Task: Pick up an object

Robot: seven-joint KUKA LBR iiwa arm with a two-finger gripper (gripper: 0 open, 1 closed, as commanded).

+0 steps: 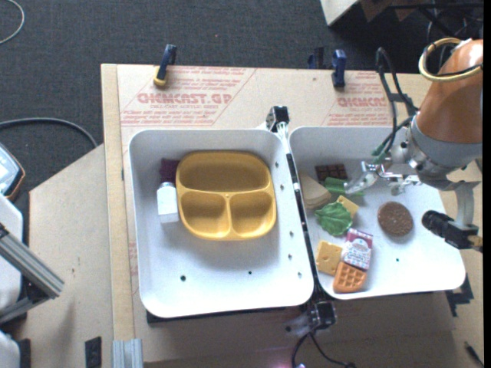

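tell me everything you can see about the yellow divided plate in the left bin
The yellow divided plate looks like matte plastic, a rounded rectangle with a raised rim and three compartments: one long one along the far side, two smaller ones nearer the camera. It lies flat, right side up, in the far half of the left bin. A small white bottle sits against its left edge, and a dark object lies by its far-left corner.

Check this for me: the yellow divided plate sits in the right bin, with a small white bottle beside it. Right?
Not quite. The camera view shows the yellow divided plate in the left bin, not the right one. The small white bottle does sit beside it.
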